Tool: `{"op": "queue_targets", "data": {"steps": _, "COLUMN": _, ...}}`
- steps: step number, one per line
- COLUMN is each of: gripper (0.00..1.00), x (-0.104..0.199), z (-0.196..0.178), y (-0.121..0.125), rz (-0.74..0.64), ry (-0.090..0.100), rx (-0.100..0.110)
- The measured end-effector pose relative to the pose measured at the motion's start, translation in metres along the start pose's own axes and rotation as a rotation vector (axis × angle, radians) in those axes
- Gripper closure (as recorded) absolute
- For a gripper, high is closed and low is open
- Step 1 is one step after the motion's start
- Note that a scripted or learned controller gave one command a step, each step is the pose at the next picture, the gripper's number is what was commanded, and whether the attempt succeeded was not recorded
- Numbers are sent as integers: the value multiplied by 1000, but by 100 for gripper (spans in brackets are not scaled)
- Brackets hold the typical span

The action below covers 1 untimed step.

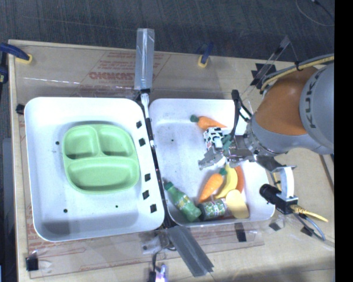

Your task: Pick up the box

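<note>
The box (214, 136) is small, with a black-and-white cow pattern, and lies in the upper middle of the right bin (175, 135). My gripper (212, 157) hangs low in that bin, just in front of the box and very close to its near edge. The grey arm with its orange band (280, 106) reaches in from the right over the bin's right rim. I cannot make out whether the gripper touches the box.
An orange carrot (207, 122) lies behind the box. Near the front of the right bin are a second carrot (210, 185), a banana (229, 180), a green bottle (182, 201), a can (214, 210) and a yellow piece (237, 204). The left bin holds a green divided plate (100, 157).
</note>
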<state>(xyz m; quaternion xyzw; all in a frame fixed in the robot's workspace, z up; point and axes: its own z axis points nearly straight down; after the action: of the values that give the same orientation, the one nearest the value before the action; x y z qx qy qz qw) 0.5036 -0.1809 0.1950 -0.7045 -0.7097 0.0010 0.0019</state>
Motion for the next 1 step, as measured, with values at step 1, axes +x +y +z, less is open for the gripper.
{"op": "queue_targets", "data": {"steps": 1, "gripper": 0, "x": 0, "z": 0, "y": 0, "rz": 0, "ry": 0, "rx": 0}}
